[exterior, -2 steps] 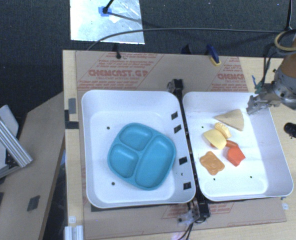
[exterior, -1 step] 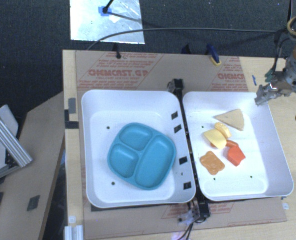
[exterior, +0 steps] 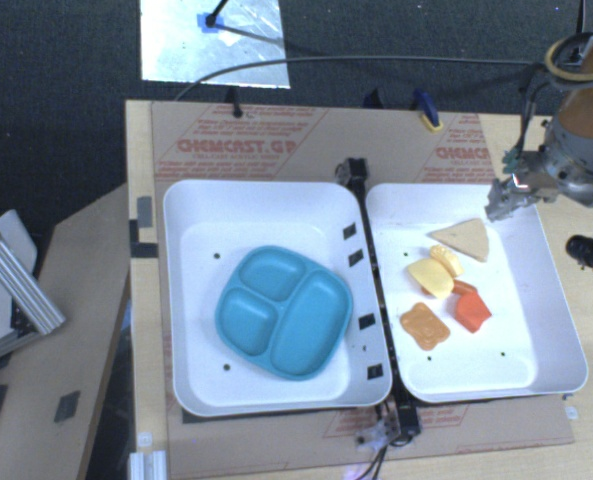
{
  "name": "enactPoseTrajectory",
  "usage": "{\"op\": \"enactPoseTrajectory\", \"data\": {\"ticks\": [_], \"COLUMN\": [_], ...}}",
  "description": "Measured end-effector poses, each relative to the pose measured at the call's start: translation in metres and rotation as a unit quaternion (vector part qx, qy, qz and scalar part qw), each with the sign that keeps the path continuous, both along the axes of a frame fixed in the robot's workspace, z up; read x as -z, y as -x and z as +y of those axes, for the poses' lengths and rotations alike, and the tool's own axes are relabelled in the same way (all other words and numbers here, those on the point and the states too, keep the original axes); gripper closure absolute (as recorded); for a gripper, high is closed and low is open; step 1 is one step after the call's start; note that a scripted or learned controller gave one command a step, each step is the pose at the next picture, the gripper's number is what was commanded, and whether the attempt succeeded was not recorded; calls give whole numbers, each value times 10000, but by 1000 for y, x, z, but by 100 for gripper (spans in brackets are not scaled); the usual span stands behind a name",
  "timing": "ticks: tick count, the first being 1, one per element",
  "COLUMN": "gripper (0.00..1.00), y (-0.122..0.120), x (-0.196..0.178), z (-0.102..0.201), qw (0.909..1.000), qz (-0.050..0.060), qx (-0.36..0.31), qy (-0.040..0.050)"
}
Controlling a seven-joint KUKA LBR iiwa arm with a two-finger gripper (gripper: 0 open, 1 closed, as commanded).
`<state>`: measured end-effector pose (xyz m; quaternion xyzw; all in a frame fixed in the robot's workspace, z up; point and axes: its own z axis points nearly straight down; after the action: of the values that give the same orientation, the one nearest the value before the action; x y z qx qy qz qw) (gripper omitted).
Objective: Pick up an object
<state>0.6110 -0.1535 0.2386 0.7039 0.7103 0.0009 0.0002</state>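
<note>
In the right bin (exterior: 536, 368) lie several toy food pieces: a tan wedge (exterior: 463, 239), a yellow piece (exterior: 434, 273), a red-orange piece (exterior: 471, 308) and an orange piece (exterior: 424, 326). My gripper (exterior: 503, 205) hangs over the bin's far right corner, just up and right of the tan wedge. Nothing shows between its fingers.
The left bin (exterior: 191, 268) holds a blue divided plate (exterior: 284, 311). A black divider with clips (exterior: 368, 268) runs between the bins. A foil sheet (exterior: 214, 28) lies beyond the bench, and cables arc over the back. An aluminium rail (exterior: 16, 278) stands at far left.
</note>
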Motion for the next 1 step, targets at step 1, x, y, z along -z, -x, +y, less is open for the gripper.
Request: {"op": "enactPoseTrajectory", "data": {"ticks": [1], "gripper": [100], "y": [21], "x": [5], "z": [40], "qw": [10000], "qz": [9], "qx": [2], "qy": [-1]}}
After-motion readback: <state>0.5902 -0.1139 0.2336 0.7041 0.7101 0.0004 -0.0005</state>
